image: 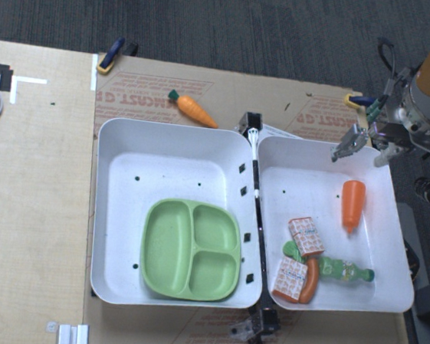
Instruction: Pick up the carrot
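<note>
We see the tabletop (28, 185) carrying two white bins. The gripper (364, 146) hangs over the right bin's (399, 250) far edge, fingers spread and holding nothing. The carrot (193, 109) lies on cardboard beyond the left bin (124, 157). We judge the reach unstarted: next, travel left and descend.

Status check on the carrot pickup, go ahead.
Gripper open, holding nothing, above right bin's back edge. Carrot on cardboard behind left bin. Nothing blocking it.
</note>
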Action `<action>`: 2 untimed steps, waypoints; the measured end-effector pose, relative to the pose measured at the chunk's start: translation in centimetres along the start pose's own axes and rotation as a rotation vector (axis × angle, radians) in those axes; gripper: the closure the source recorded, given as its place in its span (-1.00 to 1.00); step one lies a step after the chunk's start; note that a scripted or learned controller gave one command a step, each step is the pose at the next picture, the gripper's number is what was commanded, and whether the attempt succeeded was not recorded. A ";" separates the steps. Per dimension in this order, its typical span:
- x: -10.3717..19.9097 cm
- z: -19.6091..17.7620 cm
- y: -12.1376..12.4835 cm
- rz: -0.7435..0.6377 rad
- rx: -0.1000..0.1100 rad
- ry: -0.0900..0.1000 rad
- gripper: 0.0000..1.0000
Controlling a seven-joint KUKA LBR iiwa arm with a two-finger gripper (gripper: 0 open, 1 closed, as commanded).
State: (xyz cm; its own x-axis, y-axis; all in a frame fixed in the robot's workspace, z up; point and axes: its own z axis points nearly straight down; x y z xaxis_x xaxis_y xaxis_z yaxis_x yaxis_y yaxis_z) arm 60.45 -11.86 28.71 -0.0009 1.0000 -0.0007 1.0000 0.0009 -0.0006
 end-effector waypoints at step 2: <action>-7.8 17.0 1.4 -0.414 -0.020 -0.009 -1.00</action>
State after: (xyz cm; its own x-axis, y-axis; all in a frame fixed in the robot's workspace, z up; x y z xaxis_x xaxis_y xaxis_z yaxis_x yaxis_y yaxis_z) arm 61.84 -19.69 11.71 -0.4034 0.9149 -0.0136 0.9148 0.4036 0.0164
